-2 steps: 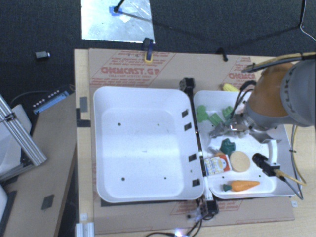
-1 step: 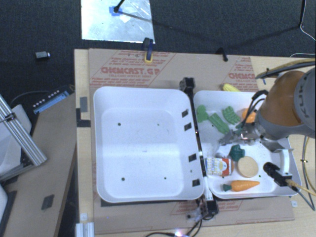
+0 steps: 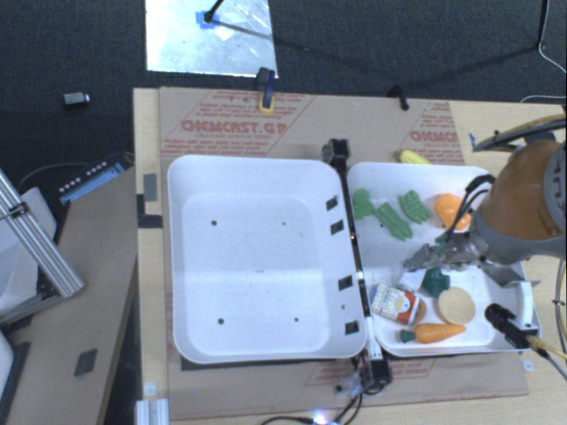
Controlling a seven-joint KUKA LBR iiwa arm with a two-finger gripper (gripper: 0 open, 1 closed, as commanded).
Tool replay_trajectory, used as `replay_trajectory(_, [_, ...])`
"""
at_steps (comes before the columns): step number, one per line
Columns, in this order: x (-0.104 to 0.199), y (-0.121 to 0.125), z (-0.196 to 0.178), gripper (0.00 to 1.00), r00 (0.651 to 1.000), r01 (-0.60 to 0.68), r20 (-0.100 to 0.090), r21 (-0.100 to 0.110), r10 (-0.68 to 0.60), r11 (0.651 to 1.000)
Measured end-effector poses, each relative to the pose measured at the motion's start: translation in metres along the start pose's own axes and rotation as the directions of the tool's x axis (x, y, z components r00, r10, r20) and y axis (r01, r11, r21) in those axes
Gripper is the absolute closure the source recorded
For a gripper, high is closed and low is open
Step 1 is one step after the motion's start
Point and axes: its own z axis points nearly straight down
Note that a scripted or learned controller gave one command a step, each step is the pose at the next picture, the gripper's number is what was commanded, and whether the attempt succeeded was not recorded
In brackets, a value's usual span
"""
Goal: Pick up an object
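My gripper [image 3: 423, 258] is low inside the right bin [image 3: 383, 177], near its middle, with the grey arm and its orange band coming in from the right. Just below it lies a small dark teal object [image 3: 435, 282]. Toward the front are a red-and-white can [image 3: 393, 304], a beige round disc [image 3: 455, 306] and an orange carrot [image 3: 434, 332]. Toward the back lie three green pieces [image 3: 392, 220] and an orange fruit [image 3: 447, 209], the fruit partly hidden by the arm. I see nothing held in the gripper.
The left bin [image 3: 257, 171] sits beside the right one, with a black divider [image 3: 353, 255] between them. A yellow item [image 3: 412, 158] rests at the right bin's far rim. A yellow-and-blue clamp [image 3: 265, 91] stands on the cardboard behind the bins.
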Motion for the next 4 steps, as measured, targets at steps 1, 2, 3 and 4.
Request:
replay_trajectory(1, [-0.05,0.095,0.009,0.0,1.0,0.005,0.007,0.014,-0.006,1.0])
replay_trajectory(2, [-0.057,0.024,0.013,0.0,1.0,-0.003,-0.003,0.041,0.003,0.999])
replay_trajectory(3, [-0.029,0.099,0.016,0.0,1.0,-0.004,0.001,0.071,0.004,0.997])
replay_trajectory(4, [0.01,0.011,0.012,0.0,1.0,-0.002,-0.005,0.043,0.002,0.999])
